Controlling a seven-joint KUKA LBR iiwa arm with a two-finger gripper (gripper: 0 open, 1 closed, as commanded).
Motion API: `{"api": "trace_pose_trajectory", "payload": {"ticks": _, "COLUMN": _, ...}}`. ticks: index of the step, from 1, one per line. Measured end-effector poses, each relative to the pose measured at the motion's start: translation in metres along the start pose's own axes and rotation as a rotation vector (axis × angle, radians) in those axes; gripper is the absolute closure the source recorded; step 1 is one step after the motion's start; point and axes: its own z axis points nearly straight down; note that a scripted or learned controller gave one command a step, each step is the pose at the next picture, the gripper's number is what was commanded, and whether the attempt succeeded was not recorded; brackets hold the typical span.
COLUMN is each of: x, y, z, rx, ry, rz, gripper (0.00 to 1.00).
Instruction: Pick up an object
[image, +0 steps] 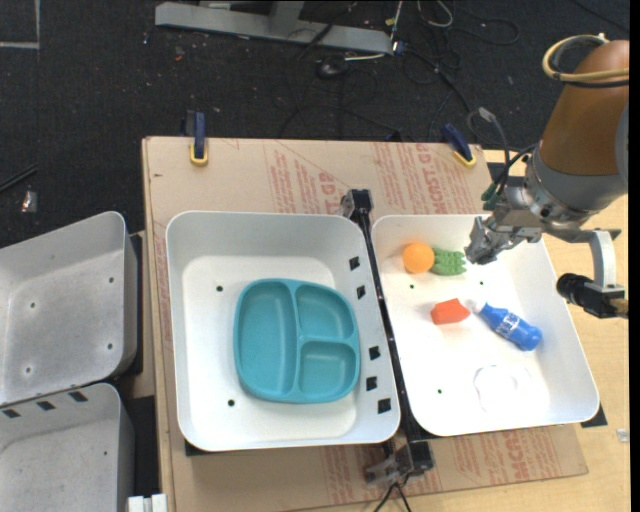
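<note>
While the arm leans in from the right, the end effector (484, 243) sits low over the far side of the right bin (560, 330), just beside the green object (450, 263). From this slanted overhead angle I can't tell whether it is open or closed; the tip is dark and small against the bin's white floor. Nothing can be seen between it and the bin, so I'd call the pick not yet made.

What's on offer? Four candidates lie in that right bin. An orange ball (419, 258) sits touching or nearly touching the green object on its left. Nearer the middle lies a red-orange block (450, 312), and just right of it a blue bottle (511, 327) on its side, angled across the floor. All of them rest on the bin floor, none lifted.

Over in the left bin (190, 330) lies a teal divided tray (297, 340), flat, well apart from the arm and looking out of play for now.

Judging by position, the green object is the likeliest target, being closest to the tip. Still to come, by my reading: settle over it, close, and lift clear of the bin. The ball crowding its left side could make that a fiddly grab, as a nudge might roll it or push the green piece away. Early days on this attempt, then, with the approach underway and the grasp itself all left to do.
</note>
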Motion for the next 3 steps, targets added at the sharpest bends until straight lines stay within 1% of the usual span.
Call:
{"api": "trace_pose_trajectory", "payload": {"ticks": 1, "x": 0.046, "y": -0.014, "z": 0.018, "rx": 0.001, "ry": 0.000, "rz": 0.000, "gripper": 1.00}}
{"api": "trace_pose_trajectory", "payload": {"ticks": 2, "x": 0.092, "y": -0.030, "z": 0.014, "rx": 0.001, "ry": 0.000, "rz": -0.001, "gripper": 1.00}}
{"api": "trace_pose_trajectory", "payload": {"ticks": 3, "x": 0.145, "y": -0.040, "z": 0.016, "rx": 0.001, "ry": 0.000, "rz": -0.002, "gripper": 1.00}}
